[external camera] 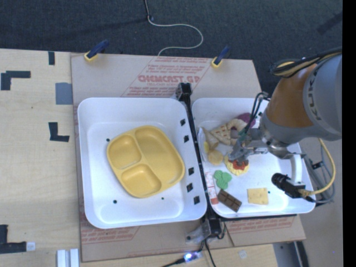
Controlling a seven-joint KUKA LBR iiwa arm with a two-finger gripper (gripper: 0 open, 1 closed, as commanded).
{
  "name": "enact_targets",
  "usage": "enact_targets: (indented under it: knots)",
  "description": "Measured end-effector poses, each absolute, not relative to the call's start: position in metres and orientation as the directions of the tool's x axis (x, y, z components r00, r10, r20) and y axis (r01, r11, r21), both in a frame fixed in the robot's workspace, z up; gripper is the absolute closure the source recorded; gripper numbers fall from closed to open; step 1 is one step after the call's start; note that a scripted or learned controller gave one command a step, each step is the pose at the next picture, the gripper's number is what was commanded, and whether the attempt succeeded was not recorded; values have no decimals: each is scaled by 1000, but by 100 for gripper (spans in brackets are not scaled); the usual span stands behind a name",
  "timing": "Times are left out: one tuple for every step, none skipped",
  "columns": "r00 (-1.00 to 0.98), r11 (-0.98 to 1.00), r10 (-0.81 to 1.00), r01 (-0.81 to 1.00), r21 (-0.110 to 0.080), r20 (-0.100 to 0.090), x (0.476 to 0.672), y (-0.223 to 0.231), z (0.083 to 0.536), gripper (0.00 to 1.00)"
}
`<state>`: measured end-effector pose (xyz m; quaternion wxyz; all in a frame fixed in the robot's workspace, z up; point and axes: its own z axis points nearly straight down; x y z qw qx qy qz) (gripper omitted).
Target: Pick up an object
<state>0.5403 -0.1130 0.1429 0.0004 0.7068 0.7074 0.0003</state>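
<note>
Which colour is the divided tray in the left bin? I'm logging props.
Yellow: the divided tray shows plainly in the camera view.

A pale wooden counter is carrying a brown cardboard sheet. Two shallow white bins are sitting on it.

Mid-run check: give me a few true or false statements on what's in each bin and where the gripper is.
1. The yellow divided plate lies in the left bin. True.
2. The gripper is over the left bin. False: it is over the right bin, among the toy food.
3. A brown chocolate bar lies near the right bin's front edge. True.
4. The cheese slice sits on the yellow plate. False: it lies in the right bin.
</note>
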Motion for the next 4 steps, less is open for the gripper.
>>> enact_targets:
  knots:
    - [-2,2,1000,1000,1,0,537,-109,186,100]
    - [-2,2,1000,1000,2,0,538,-108,226,100]
    - [-8,8,1000,1000,-2,2,544,-44,228,100]
    - [-8,8,1000,1000,-2,2,552,12,235,100]
